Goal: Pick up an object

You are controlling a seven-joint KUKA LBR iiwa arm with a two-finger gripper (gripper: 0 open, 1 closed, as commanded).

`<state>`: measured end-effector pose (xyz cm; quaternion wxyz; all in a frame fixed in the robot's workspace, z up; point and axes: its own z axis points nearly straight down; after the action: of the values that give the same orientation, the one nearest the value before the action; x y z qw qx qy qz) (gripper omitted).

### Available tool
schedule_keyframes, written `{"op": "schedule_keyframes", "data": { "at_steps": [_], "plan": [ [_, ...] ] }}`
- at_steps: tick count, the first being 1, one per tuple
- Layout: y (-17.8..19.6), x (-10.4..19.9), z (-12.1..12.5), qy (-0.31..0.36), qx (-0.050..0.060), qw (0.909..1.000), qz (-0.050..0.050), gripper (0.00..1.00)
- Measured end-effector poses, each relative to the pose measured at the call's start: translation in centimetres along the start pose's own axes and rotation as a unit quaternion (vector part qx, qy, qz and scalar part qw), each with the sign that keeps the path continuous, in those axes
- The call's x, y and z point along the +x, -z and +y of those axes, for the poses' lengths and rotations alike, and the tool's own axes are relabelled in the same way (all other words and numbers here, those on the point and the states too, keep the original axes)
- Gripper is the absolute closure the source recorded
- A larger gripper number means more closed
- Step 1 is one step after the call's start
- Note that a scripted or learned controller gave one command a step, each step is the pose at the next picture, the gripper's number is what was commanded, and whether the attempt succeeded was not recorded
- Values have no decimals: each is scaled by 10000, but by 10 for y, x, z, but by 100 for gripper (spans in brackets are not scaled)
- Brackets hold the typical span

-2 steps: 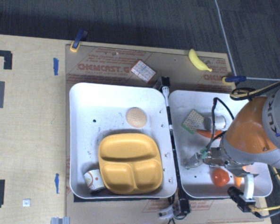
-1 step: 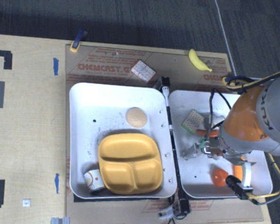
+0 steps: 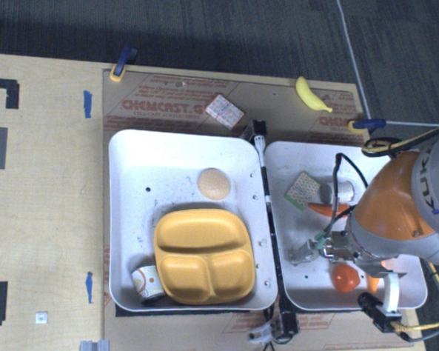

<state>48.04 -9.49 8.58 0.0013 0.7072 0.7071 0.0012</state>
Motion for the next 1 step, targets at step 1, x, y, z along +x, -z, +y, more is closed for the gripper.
{"op": "schedule_keyframes", "data": {
  "at_steps": [1],
  "plan": [
    [0, 1, 0, -4, -2, 10000, -4, 0]
  ]
}}
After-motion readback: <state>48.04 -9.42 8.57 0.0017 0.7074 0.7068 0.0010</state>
